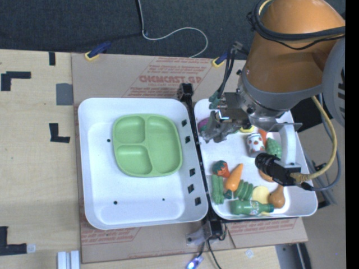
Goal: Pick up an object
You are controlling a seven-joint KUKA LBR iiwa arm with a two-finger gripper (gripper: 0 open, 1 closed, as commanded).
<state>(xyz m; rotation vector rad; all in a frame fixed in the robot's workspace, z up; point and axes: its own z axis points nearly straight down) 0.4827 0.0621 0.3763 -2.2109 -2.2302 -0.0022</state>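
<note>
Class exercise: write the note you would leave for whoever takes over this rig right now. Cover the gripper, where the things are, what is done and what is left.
Gripper: low over the right bin, near its upper left corner; no object seen in it.
Things: toy carrot, other toy foods in the right bin; green divided plate in the left bin.
Done: nothing lifted.
Left: grasp and lift one object.

The pincer (216, 129) hangs over the right bin (297, 209) at its far left corner. Nearer the camera from it lie an orange carrot (234, 175) and green toy vegetables (244, 190). To its left, the left bin (92, 150) holds a green divided plate (147, 145).
</note>
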